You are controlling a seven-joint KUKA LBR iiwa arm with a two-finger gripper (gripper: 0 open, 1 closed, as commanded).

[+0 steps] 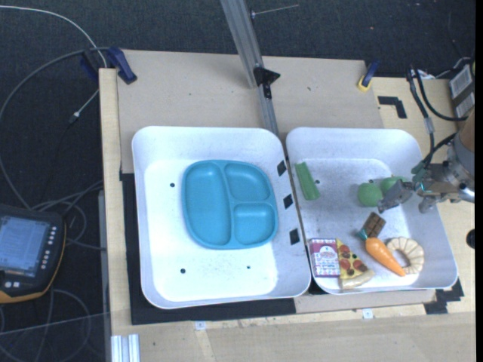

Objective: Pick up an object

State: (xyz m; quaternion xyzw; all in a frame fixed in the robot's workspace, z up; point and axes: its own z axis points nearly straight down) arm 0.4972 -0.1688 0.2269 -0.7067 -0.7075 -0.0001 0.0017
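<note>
- Left bin (151, 277): holds one blue divided plate (229, 204), lying flat near its centre.
- Right bin (441, 266): holds the loose objects.
- Green block (306, 181): near the right bin's left edge, toward the far side, lying flat.
- Green ball (370, 194): middle of the right bin, just beside the gripper's tips.
- Brown block (373, 223): nearer than the ball, tilted.
- Carrot (386, 256), doughnut (408, 250), pizza slice (352, 265), small red carton (325, 258): clustered along the right bin's near edge.
- Gripper (401, 193): reaching in over the right bin's right edge; fingers spread, nothing between them.
</note>
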